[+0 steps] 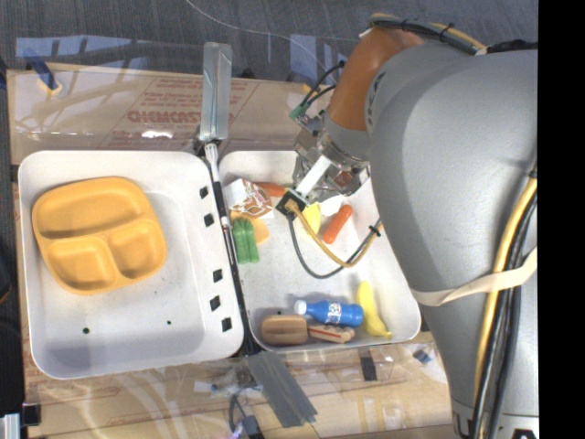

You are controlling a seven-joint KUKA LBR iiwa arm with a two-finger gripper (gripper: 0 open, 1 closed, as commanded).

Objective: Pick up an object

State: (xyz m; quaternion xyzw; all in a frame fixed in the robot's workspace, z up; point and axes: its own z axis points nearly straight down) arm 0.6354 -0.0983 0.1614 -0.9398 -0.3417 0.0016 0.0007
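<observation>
Beside carrot, banana, blue bottle

Two shallow white plastic bins are sitting side by side, the left bin showing small black dots on its floor. A mustard-yellow divided plastic tray is lying in it. The right bin is holding a green ridged block, an orange carrot-shaped toy, a yellow banana toy, a blue bottle with a white cap and label and a tan bread-coloured bun. The grey arm is wearing an orange band, and a yellow cable is looping below it.
</observation>
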